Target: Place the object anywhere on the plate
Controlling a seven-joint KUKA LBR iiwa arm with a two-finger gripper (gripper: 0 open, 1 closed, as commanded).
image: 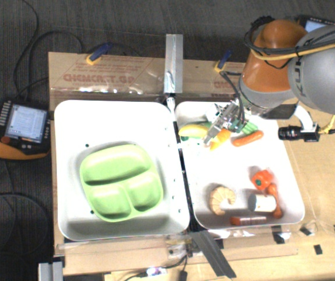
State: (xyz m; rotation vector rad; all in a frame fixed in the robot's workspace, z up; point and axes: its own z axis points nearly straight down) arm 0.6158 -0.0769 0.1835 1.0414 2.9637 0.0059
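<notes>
Plate (120,183): pale green, three compartments, lying in the left bin (68,122) and tilted against its floor. Right bin (290,174): holds toy foods. Tool (223,124) sits low at that bin's far end, over a small orange piece (218,138); whether it grips that piece or stands released cannot be told. Yellow-green item (192,132) just left of it, carrot (248,137) just right. Near end: shrimp-like piece (222,198), orange vegetable (263,180), white cylinder (263,203), red stick (248,220). Counter (325,174): tan board.
</notes>
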